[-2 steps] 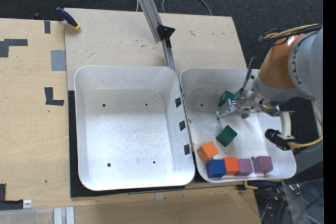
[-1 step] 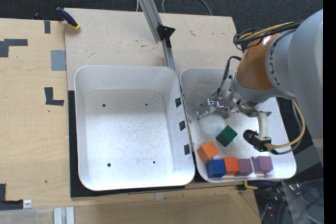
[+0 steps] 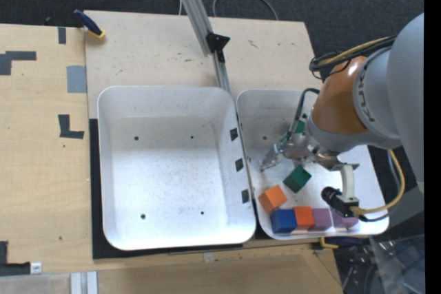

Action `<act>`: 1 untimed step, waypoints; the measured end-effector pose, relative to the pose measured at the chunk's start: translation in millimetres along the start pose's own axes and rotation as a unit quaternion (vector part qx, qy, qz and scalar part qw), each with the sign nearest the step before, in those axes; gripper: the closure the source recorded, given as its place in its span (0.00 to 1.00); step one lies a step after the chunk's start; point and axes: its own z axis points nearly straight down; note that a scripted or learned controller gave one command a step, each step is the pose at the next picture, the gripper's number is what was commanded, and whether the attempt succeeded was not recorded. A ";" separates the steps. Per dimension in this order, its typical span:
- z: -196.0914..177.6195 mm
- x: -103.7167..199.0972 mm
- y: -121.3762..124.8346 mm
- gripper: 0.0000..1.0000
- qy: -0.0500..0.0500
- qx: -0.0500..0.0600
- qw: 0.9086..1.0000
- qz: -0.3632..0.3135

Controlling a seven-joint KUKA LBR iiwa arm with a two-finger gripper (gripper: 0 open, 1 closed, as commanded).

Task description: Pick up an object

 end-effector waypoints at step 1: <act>-9.6 0.1 0.9 1.00 0.000 -0.001 1.000 0.000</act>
